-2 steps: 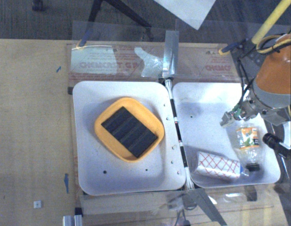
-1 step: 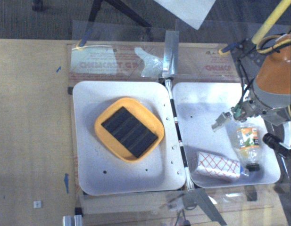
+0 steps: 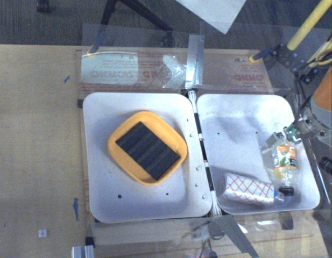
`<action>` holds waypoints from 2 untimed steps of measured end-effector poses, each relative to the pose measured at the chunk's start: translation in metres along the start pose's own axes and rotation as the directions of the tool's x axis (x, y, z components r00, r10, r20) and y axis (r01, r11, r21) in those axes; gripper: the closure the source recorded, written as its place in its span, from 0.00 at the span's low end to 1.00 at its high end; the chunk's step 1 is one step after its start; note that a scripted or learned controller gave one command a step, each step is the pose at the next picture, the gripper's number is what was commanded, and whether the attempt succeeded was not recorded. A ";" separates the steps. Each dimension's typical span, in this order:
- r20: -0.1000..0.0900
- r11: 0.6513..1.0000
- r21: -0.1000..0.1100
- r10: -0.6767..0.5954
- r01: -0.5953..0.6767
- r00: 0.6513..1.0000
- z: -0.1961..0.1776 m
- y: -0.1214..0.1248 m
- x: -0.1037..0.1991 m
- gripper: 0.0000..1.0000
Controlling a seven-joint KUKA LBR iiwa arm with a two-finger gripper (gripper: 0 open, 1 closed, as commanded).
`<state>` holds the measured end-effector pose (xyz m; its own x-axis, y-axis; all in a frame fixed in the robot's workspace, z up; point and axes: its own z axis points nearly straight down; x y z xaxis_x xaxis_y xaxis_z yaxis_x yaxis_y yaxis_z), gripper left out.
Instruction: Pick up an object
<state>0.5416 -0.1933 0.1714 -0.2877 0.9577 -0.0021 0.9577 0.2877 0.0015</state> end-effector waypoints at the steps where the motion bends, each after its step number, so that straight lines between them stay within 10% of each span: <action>1: 0.000 0.999 -0.002 -0.037 0.037 0.999 -0.010 0.023 0.041 0.00; 2: -0.001 0.996 0.000 -0.084 0.084 0.996 0.078 0.008 -0.026 0.00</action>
